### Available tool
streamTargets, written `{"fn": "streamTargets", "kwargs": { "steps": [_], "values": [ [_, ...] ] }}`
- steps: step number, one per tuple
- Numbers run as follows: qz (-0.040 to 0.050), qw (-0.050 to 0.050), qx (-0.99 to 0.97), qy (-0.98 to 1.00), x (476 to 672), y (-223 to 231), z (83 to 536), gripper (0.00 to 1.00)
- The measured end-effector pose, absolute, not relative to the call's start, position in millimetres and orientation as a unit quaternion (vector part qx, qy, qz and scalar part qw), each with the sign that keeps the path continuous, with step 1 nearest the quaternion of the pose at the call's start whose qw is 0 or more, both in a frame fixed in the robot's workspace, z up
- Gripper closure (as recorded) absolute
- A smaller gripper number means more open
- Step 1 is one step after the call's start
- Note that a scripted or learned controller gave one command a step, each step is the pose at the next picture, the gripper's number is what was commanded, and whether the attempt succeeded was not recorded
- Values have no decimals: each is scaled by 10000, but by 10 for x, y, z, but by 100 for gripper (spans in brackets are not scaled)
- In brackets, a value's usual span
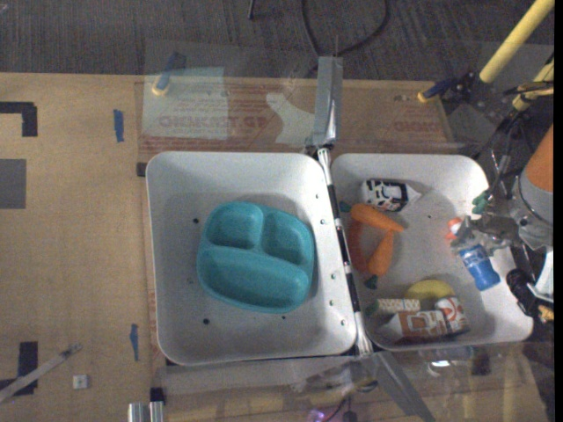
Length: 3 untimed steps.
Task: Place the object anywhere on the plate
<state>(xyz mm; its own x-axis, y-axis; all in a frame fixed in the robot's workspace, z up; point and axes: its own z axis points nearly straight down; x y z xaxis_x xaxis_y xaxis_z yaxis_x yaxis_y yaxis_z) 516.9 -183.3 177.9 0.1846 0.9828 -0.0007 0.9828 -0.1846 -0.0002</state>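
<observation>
- Gripper [493,229] sat over the right side of the right bin [422,170], arm coming in from the right edge.
- Grip state: couldn't tell. The jaw area was a dark, cluttered blur, so no call on how wide it was or whether it had anything.
- Likely target, my guess: the small blue bottle [479,267], lying tilted on the bin floor just below the gripper and close to the right wall.
- Handling guess: light, stiff plastic, smooth and round, so prone to rolling or slipping. I would pinch across the body mid-length, not the cap.
- The wall nearby left little room on that side.
- Teal divided plate [255,255] was in the left bin [167,236], nothing on it, well apart from the bottle.
- Other clutter: orange carrot-like pieces [376,227], a yellow item [431,288], a printed packet [427,319], a black-and-white item [385,193].
- A small red spot left of the gripper was too small to identify; the arm was cut off at the frame edge.
</observation>
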Motion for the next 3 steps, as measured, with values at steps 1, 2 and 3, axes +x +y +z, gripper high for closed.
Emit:
{"fn": "streamTargets", "kwargs": {
  "steps": [1,2,3],
  "values": [
    [2,4,7992,6011,5490,-868,1842,100],
    [-3,-3,7921,6103,6036,188,1842,100],
    [-21,-18,8171,5765,5820,1057,1679,100]
  ]
}}
